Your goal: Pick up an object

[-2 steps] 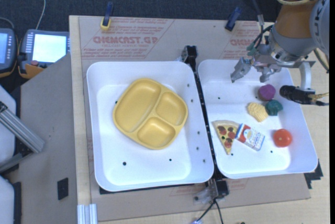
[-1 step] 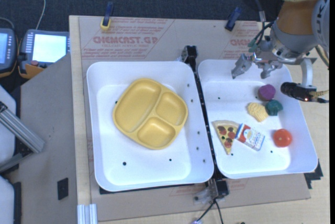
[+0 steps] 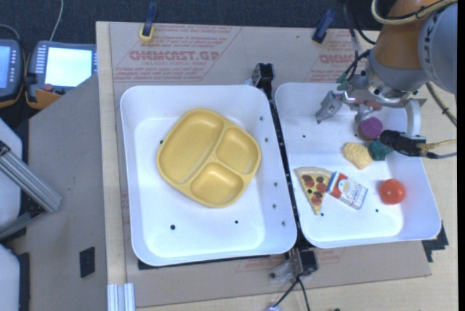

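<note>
The right bin holds several small things: a purple ball-like piece, a yellow corn cob, a small green piece, a pizza slice, a red-and-white packet and a red tomato. My gripper hangs over the far part of this bin, just left of the purple piece. It is open, its fingers spread apart, and nothing sits between them.
In the left bin lies a yellow divided plate. A black clamp sits at the far end of the seam between the bins. The bench carries a cardboard sheet under both bins.
</note>
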`<state>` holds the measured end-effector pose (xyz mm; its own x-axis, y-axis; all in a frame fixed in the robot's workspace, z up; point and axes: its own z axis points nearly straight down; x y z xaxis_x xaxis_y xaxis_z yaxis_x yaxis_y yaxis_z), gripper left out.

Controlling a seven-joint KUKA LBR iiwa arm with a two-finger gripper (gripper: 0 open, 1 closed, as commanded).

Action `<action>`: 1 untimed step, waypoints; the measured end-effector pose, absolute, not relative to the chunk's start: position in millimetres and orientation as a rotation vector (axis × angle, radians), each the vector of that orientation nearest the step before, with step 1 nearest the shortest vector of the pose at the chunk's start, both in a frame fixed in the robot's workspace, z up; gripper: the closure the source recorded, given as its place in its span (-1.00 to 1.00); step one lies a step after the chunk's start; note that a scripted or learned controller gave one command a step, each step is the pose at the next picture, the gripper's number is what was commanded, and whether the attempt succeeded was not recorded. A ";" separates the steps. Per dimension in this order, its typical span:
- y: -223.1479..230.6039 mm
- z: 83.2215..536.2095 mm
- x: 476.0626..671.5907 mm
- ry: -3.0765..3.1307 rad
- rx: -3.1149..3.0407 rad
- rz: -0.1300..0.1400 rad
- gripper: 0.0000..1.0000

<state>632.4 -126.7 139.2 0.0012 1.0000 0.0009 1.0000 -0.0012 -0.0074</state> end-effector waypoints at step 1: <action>-126.0 85.3 630.9 -2.216 -2.217 0.007 -1.00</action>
<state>630.9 -126.0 85.3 0.0005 1.0000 0.0013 1.0000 -0.0005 -0.0077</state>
